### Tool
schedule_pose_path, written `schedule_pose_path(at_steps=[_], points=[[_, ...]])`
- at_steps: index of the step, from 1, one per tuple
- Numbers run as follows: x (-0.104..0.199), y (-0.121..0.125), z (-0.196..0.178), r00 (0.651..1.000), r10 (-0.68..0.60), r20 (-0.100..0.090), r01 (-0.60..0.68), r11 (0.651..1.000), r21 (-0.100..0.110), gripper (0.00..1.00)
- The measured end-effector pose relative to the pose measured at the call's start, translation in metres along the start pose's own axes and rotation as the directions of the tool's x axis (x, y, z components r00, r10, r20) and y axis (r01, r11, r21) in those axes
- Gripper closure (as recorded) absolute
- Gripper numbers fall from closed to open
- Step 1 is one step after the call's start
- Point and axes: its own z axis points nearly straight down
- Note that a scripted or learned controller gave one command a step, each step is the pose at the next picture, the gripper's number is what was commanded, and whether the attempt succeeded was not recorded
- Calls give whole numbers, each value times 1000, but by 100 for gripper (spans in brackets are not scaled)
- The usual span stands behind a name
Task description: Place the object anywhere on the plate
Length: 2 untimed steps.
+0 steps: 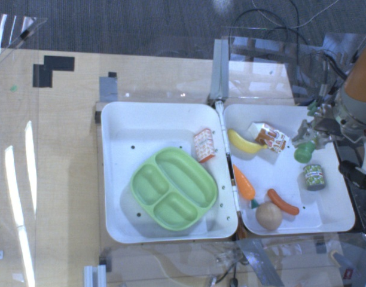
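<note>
A light green divided plate lies in the left bin, toward its front. The gripper hangs over the right bin near its far right side. A small round green object sits directly beneath it, touching or nearly touching; whether it is held I cannot tell. The right bin also holds a banana, a white and orange carton, a carrot, a red sausage, a beige round vegetable and a small green can.
A red and white packet leans against the right wall of the left bin, just behind the plate. The wall between the bins runs between plate and gripper. Cables and a clear panel stand behind the right bin.
</note>
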Motion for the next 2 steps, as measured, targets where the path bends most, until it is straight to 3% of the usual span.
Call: schedule_pose_path(at_steps=[1,2], points=[[0,0,0,1000,0,0,0,1000,0,0],[10,18,-4,1000,10,-1,-10,1000,1,0]])
